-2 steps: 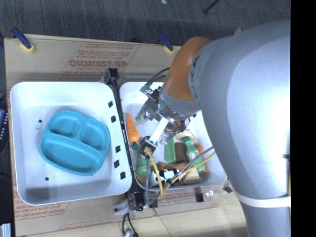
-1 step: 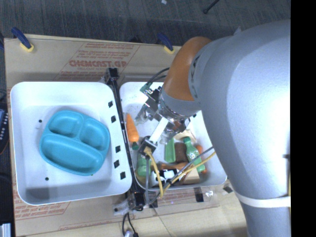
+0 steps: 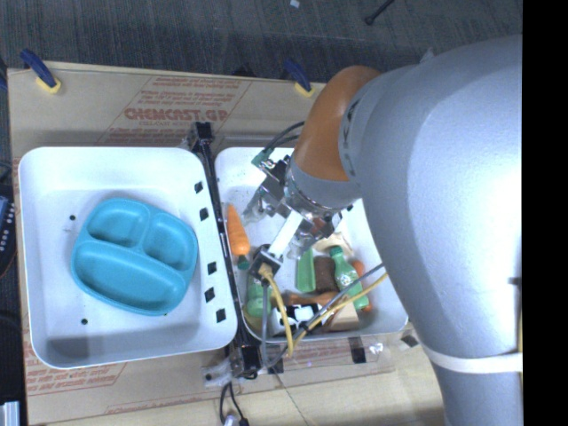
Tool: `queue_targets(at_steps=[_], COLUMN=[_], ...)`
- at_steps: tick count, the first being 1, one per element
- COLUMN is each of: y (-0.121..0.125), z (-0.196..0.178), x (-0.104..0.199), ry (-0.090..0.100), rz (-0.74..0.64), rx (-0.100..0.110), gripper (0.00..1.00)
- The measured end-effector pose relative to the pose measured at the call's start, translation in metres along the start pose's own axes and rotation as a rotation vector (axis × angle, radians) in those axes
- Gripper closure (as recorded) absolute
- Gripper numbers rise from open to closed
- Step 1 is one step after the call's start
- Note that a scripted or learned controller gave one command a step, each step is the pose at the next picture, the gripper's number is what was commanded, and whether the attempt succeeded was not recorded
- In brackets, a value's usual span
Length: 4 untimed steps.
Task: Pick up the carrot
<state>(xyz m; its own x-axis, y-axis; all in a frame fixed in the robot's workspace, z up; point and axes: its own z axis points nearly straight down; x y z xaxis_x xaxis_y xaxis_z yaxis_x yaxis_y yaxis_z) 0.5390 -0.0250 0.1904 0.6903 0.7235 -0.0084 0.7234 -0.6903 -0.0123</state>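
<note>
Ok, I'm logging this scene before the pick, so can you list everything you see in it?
carrot: one, orange, right bin, along its left wall
divided plate: one, blue, in the left bin
green items: several, right bin, partly under the arm; kinds unclear
bins: two, white, side by side on the bench
clamps: two, blue, at the bench's far edge
arm: one, grey with an orange band, over the right bin

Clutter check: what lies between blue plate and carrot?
Camera view: left bin's bare wall and a black strip along the bins' shared edge separate blue plate from carrot.
</note>
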Motion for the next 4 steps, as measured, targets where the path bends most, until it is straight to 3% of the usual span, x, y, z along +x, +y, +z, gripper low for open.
queue_targets(at_steps=[4], y=[0.0000], z=[0.0000], x=[0.0000], ry=[0.000], rz=[0.000], rx=[0.000], gripper=[0.00])
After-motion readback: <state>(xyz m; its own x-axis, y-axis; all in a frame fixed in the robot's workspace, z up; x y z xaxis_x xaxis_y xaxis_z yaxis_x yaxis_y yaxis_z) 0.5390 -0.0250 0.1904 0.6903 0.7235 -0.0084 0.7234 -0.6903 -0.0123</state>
